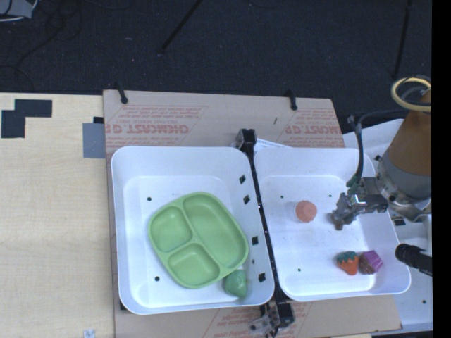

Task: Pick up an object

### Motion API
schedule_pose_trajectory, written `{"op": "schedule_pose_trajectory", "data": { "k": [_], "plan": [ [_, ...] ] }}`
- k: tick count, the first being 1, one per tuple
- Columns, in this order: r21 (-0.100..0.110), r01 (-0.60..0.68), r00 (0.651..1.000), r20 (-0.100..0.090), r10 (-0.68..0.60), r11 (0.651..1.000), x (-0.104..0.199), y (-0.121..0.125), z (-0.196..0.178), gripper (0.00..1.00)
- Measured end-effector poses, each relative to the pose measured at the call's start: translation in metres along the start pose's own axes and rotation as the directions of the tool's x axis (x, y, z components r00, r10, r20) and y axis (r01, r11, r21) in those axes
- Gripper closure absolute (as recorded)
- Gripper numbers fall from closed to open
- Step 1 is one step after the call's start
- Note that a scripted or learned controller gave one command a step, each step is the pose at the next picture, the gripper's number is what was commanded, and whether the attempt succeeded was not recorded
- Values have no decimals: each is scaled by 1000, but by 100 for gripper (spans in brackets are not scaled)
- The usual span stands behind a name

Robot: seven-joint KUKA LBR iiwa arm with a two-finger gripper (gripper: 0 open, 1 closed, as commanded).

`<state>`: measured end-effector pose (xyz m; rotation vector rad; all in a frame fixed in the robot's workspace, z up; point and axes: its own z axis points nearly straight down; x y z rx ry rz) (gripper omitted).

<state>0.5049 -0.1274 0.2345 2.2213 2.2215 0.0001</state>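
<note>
Gripper beside pink ball, strawberry near

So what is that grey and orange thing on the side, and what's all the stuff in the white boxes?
That grey and orange thing is a robot arm. At its end is a gripper, like a small hand with two fingers for picking things up. One camera fixed above the bench took this picture, looking down at a slant, and the arm reaches in from the right.

On the bench sit two shallow white bins. The left bin has a green divided plate with three sections, and a small green ball-shaped toy beside the plate's lower edge. The right bin has a pinkish round object, plus an orange toy that looks like a strawberry next to a purple toy.

The gripper sits over the right bin, close to the pinkish round object. I see nothing between its fingers, so it holds nothing yet.
</note>
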Motion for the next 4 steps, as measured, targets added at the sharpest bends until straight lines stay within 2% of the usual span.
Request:
{"op": "schedule_pose_trajectory", "data": {
  "k": [1, 2, 4],
  "plan": [
    [2, 4, 1000, -2, -4, 1000, 44, 17, 6, 100],
    [3, 6, 1000, -2, -6, 1000, 104, 26, 1, 100],
    [2, 4, 1000, -2, -4, 1000, 204, 53, -12, 100]
  ]
}}
